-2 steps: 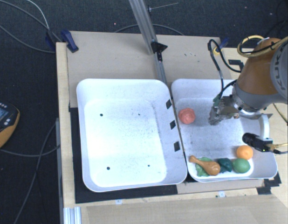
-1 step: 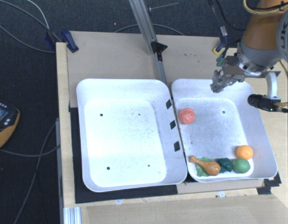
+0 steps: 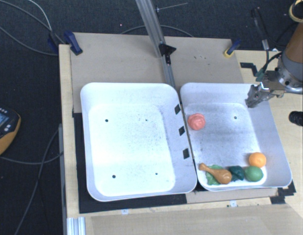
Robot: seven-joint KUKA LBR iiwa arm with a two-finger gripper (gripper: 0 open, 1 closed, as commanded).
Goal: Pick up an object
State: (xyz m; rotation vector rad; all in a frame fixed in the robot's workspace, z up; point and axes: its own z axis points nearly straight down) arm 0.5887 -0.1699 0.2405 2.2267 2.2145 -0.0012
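Pink ball point(image 3: 196, 121) sits alone at the right bin's point(image 3: 274, 131) left wall. I see the gripper point(image 3: 253, 98) over that bin's far right edge, nothing visibly held. Orange ball point(image 3: 257, 159), green ball point(image 3: 254, 174), a dark teal piece point(image 3: 236, 171) and toy drumstick point(image 3: 216, 173) crowd the near edge.

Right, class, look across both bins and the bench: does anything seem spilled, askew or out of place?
Nothing looks spilled or broken. The pink ball sits alone near the right bin's left wall, while the toy drumstick, dark green toy, green ball and orange ball crowd its near right corner. The hand hovers over the far edge.
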